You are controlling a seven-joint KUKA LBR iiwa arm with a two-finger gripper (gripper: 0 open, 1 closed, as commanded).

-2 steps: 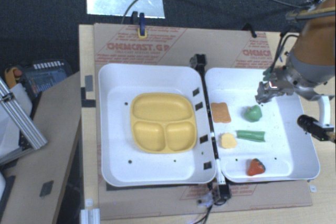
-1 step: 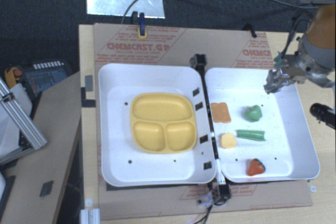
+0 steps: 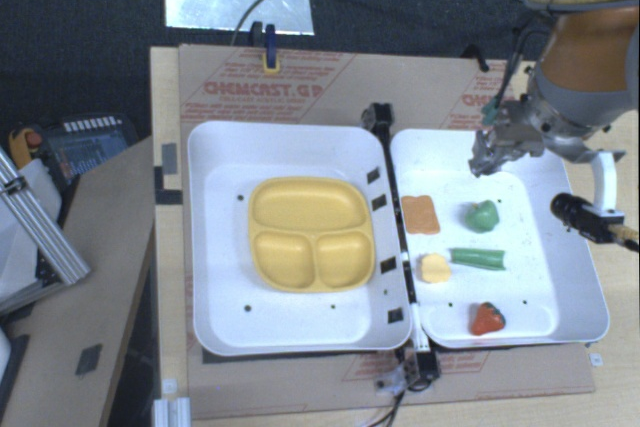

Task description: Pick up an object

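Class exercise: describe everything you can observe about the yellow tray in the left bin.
The yellow tray looks like smooth moulded plastic, roughly rectangular with rounded corners. It has three compartments: one long one along the far side and two smaller ones side by side along the near side. It lies flat, right way up, near the middle of the left bin, resting on the bin's floor, with nothing in its compartments.
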